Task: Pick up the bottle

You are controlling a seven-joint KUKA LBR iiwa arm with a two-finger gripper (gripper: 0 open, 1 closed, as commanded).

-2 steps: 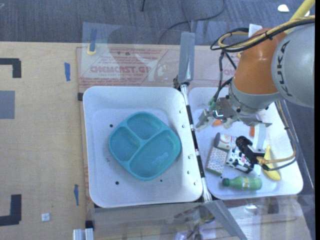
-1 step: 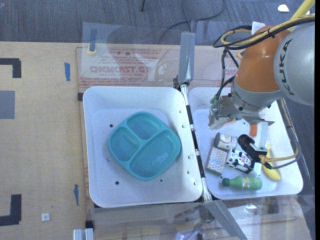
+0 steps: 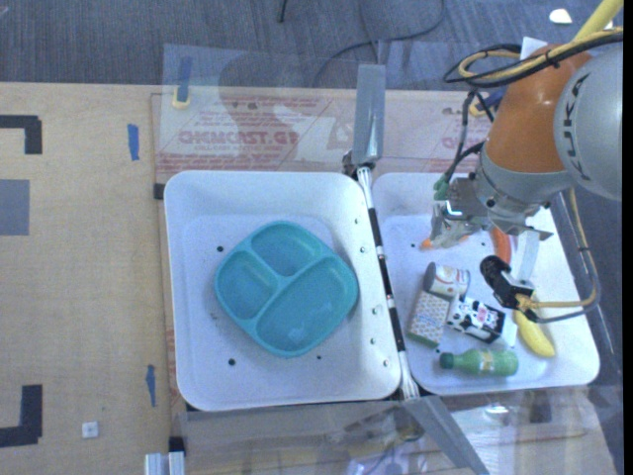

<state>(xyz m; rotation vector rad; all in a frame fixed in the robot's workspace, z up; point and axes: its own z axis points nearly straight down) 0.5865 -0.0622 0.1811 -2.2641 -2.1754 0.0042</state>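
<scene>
Over the right bin (image 3: pixel 584 364), toward its 11 o'clock corner, the gripper (image 3: pixel 453 228) hangs beneath the grey arm (image 3: pixel 539 117); whether it is open or closed cannot be told. Green bottle (image 3: pixel 482 363) lies on its side at the bin's 6 o'clock edge, well apart from the gripper. Banana (image 3: pixel 535 332) lies at the bottle's 2 o'clock, small cartons (image 3: pixel 443 300) at 11 o'clock. Left bin (image 3: pixel 188 216) holds a teal divided plate (image 3: pixel 287 287).
</scene>
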